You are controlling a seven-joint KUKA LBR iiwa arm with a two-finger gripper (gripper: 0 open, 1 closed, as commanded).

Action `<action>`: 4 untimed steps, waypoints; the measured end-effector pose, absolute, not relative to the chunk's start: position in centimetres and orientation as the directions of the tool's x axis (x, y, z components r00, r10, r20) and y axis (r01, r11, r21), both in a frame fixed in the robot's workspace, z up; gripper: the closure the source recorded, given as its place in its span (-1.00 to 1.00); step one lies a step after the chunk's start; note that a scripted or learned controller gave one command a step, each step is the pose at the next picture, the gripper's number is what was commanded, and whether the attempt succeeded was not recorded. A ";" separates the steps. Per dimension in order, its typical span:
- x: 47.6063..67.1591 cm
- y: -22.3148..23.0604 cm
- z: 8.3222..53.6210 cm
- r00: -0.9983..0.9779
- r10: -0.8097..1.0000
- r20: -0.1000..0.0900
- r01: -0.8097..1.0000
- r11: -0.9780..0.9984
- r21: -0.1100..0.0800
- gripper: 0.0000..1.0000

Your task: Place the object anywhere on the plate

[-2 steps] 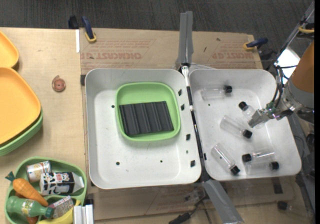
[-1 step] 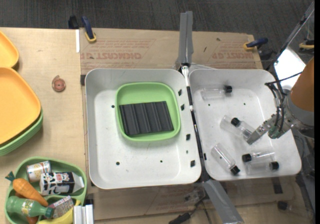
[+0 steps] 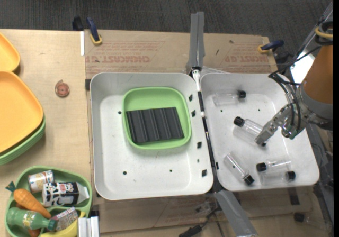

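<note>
— Where is the end effector [image 3: 263, 138] seen?
— Low in the right bin [image 3: 222, 175], its tip at a clear vial [image 3: 248, 126]; its opening cannot be told.
— And the plate [image 3: 156, 118]?
— It is seen in the left bin [image 3: 106, 178] (a dark ridged insert [image 3: 155, 125] is carried).

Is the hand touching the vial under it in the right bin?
Cannot tell. In the camera view the hand overlaps the end of the clear black-capped vial, but the slanted look-down doesn't show whether it rests on it or hangs above.
</note>
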State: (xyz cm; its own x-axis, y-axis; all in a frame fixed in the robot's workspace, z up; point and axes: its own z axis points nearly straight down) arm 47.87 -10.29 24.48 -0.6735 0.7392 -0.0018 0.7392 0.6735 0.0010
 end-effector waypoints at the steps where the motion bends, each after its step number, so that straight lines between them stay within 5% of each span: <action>1: 47.8 -11.0 20.8 -0.776 0.631 0.001 0.631 0.776 -0.001 1.00; 3: 47.9 -7.2 21.7 -0.902 0.432 -0.001 0.432 0.902 0.001 1.00; 4: 51.2 -5.6 24.1 -0.955 0.298 -0.002 0.298 0.955 0.001 1.00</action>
